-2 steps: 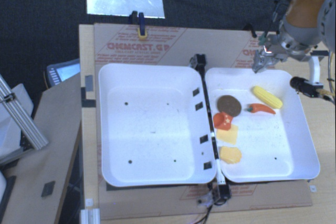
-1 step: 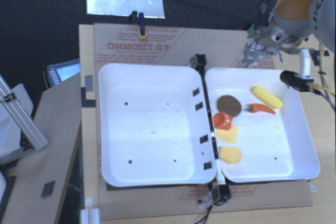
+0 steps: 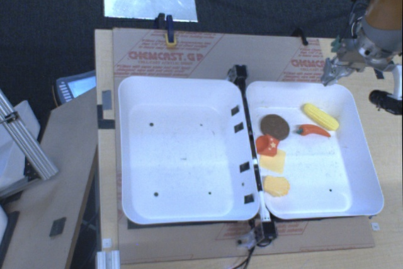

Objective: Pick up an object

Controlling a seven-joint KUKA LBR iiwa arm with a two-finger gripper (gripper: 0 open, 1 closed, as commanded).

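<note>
Two shallow white bins sit side by side on a table; the right bin (image 3: 362,154) holds toy food loosely scattered, a corn cob (image 3: 320,116), a red chili pepper (image 3: 313,131), a brown disc (image 3: 275,126), a red piece (image 3: 267,145) and two yellow pieces. The arm's hand (image 3: 332,74) hovers above the far right corner of that bin, holding nothing, probably poised to descend toward the corn, which lies nearest. I cannot tell whether it is apart or together.

Two bins (image 3: 182,88), six food items (image 3: 275,126)
</note>
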